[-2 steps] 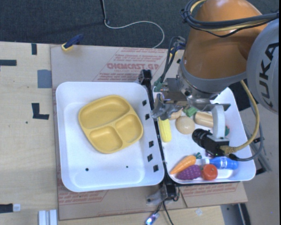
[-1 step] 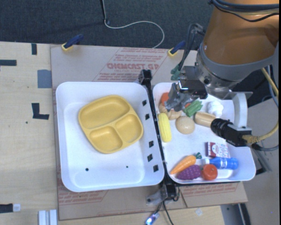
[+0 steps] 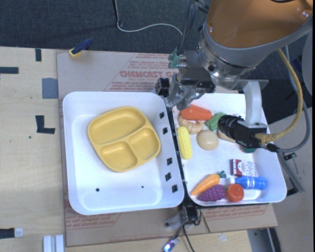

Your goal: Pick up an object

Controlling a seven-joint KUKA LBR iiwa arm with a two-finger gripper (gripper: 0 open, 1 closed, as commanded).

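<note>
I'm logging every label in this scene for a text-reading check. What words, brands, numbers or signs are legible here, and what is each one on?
Red print on the cardboard sheet under the bins: appears upside down, letters too blurred to read with confidence.
Red and white carton in the right bin: has printing, too small to read.
Blue bottle: no legible label.
No other text is legible.

one fixed camera looks steeply down on both bins (image 3: 73, 156), seemingly from fairly close.

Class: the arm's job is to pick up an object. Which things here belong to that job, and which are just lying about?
Job: gripper, corn, egg, two carrots, grapes, tomato, bottle.

Lying about: yellow tray, clip, cable.
</note>
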